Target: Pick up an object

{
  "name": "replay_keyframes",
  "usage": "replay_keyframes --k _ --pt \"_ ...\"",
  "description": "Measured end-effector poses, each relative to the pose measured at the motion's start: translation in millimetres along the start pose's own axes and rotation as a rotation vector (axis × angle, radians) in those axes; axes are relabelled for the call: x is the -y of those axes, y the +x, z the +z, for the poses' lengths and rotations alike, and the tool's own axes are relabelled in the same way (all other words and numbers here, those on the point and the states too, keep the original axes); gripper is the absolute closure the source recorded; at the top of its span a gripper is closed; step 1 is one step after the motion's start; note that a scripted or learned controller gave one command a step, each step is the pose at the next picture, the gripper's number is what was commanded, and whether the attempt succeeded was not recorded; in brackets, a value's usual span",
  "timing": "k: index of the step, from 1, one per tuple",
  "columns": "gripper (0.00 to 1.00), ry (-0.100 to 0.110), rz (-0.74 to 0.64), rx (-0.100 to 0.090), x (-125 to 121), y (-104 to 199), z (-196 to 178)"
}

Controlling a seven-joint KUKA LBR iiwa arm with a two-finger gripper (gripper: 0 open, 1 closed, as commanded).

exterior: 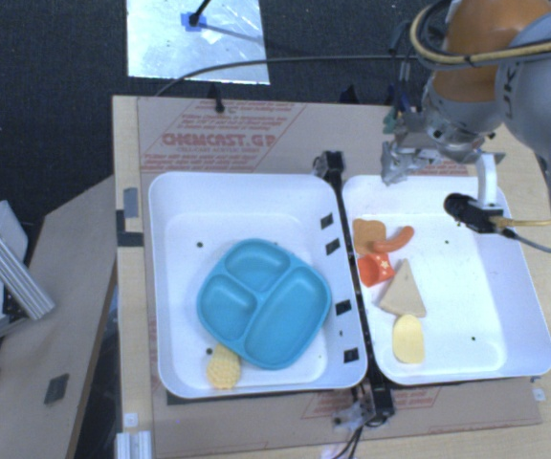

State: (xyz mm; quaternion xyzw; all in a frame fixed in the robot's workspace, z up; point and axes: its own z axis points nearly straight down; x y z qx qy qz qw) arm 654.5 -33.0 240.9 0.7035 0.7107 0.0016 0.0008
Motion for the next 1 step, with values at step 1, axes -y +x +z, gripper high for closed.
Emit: replay_keyframes --k 1 --pt "1.00 0.000 0.000 0.000 -12.7 48.3 4.6"
